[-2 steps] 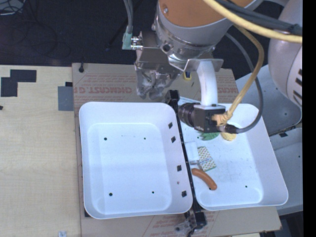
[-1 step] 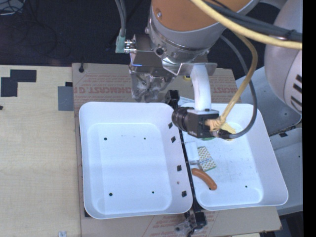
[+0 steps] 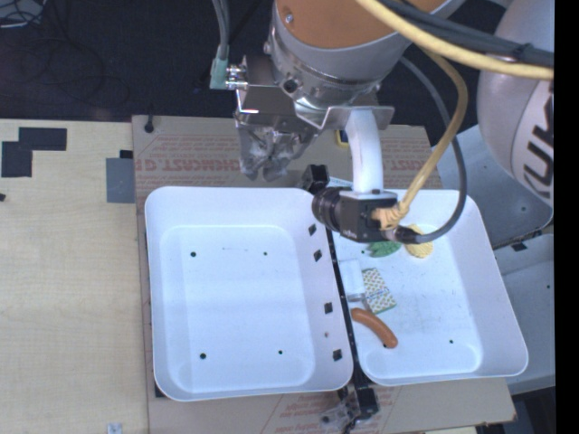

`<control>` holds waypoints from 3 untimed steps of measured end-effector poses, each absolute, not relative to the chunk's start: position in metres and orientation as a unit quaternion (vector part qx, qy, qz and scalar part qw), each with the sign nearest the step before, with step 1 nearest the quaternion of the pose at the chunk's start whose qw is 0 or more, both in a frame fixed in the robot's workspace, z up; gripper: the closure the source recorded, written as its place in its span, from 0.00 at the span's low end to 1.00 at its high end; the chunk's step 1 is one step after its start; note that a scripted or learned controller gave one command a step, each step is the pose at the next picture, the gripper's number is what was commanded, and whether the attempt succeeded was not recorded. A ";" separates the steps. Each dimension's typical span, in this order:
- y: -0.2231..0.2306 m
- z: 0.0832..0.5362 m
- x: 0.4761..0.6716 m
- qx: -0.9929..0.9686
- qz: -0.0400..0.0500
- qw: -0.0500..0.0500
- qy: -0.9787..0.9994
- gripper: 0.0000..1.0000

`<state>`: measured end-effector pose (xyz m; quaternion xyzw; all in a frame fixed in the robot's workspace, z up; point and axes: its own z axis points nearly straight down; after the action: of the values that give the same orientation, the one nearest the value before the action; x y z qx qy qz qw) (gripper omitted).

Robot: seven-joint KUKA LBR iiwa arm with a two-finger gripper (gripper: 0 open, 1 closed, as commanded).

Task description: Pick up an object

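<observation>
Camera view: a single slanted look down on two shallow white bins side by side on a pale counter.
Arm: the grey arm with its orange band fills the top of the view, reaching in from the right and hanging over the bins' far edge.
Pincer: the pincer sits above the far rim of the left bin, over the cardboard. It shows as a blurred grey mass, so how far open it is cannot be told, and nothing can be seen in its hold.
Left bin: the left bin shows a bare white floor with four small dark dots.
Right bin: the right bin holds all the loose things, gathered toward its left side near the divide between the bins.
Objects: an orange sausage-shaped piece lies nearest the camera. A small checked packet lies just beyond it, close by. A green piece and a yellow piece lie farther back, near each other — all well apart from the pincer.
Underlay: a brown cardboard sheet with red print lies beneath both bins.
Counter surface: dark patches mark it at the far left.
</observation>
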<state>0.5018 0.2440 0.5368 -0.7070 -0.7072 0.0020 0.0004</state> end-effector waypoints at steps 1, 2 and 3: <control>0.243 0.537 0.497 -0.706 0.003 0.001 -0.708 1.00; 0.244 0.537 0.505 -0.707 0.002 0.000 -0.707 1.00; 0.243 0.532 0.501 -0.706 0.003 0.001 -0.708 1.00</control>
<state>0.5011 0.2435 0.5321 -0.7065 -0.7077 0.0029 0.0012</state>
